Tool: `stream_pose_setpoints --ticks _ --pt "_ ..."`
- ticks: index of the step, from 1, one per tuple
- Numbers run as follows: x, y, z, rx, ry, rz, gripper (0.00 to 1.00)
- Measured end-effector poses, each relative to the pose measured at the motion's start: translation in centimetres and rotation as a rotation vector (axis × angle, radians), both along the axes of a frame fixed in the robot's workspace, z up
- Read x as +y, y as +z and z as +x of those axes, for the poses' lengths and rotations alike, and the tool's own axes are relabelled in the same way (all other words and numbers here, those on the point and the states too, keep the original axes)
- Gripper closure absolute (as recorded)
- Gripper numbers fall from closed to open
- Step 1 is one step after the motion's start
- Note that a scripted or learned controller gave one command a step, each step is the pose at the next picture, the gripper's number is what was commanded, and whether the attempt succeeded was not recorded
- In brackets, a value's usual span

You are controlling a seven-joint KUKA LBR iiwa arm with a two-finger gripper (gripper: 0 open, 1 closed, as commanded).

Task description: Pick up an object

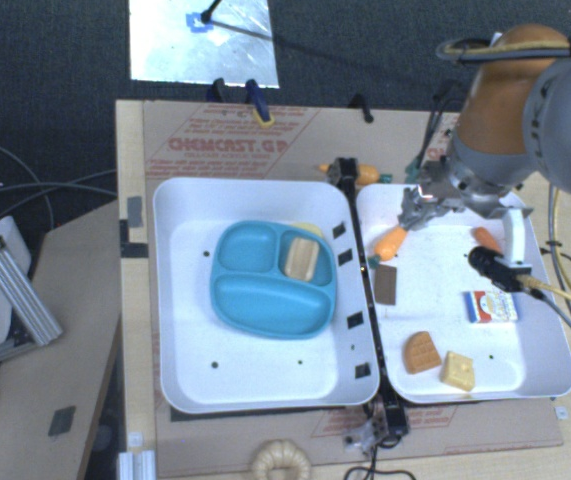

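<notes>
Two white bins [195, 368], one blue tray [265, 298], one carrot [389, 242], two crackers [422, 351]

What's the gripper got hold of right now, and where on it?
Cannot be told. The gripper sits low over the right bin, just above the orange carrot, but the view does not show the carrot between its fingers.

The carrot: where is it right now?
The carrot lies in the right bin, near its upper left corner beside the divider, just below the gripper and above the brown block.
</notes>
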State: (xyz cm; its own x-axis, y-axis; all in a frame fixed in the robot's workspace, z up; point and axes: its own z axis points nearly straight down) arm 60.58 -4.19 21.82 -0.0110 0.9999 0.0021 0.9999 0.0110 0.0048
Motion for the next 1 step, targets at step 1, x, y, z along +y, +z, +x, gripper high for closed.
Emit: stream_pose_setpoints --ticks 1 --pt "4.64 -0.22 3.83 0.000 -0.001 0.000 1.00"
